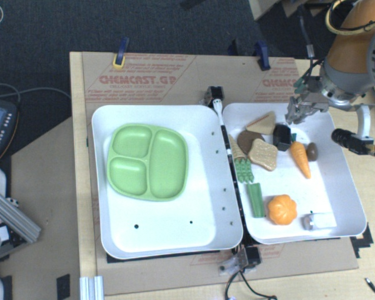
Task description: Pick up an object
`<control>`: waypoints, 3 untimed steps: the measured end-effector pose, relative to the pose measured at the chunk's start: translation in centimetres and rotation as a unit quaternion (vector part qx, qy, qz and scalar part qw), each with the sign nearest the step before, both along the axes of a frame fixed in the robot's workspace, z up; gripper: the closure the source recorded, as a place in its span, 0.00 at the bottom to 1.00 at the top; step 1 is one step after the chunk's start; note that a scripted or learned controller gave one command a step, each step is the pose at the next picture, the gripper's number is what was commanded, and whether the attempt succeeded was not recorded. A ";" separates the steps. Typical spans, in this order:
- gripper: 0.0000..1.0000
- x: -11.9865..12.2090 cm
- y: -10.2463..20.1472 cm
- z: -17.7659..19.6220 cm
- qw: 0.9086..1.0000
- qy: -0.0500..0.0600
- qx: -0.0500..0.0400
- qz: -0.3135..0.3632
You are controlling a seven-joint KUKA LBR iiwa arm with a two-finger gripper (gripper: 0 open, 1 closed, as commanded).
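**Q:** What is shown in the left bin?

**A:** A green divided plate with three compartments is seen lying flat, toward the far side of that bin and well apart from the carrot.

**Q:** How are the objects arranged with respect to the carrot?

**A:** The carrot is laid in the right bin, its tip pointed toward the near side. A small dark brown object is placed just beside it on the right. A black object is found just to its left, touching or nearly touching its blunt end. Further left, a slice of bread is set partly over a brown round piece, with a pale wedge behind them. Nearer than the carrot, an orange pumpkin-like object is seen, with a green stick to its left.

**Q:** Where is the gripper?

**A:** It is held above the far part of the right bin, behind and slightly left of the carrot, close to the black object. Whether its fingers are spread or closed cannot be told, and nothing is seen between them
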State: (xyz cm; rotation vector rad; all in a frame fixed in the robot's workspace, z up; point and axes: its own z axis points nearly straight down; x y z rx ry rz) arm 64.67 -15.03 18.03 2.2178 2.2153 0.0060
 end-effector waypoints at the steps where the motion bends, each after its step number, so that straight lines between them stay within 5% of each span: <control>1: 1.00 0.1 0.0 4.8 1.000 0.000 0.000 0.001; 3: 1.00 0.5 12.1 3.6 1.000 0.005 0.002 0.003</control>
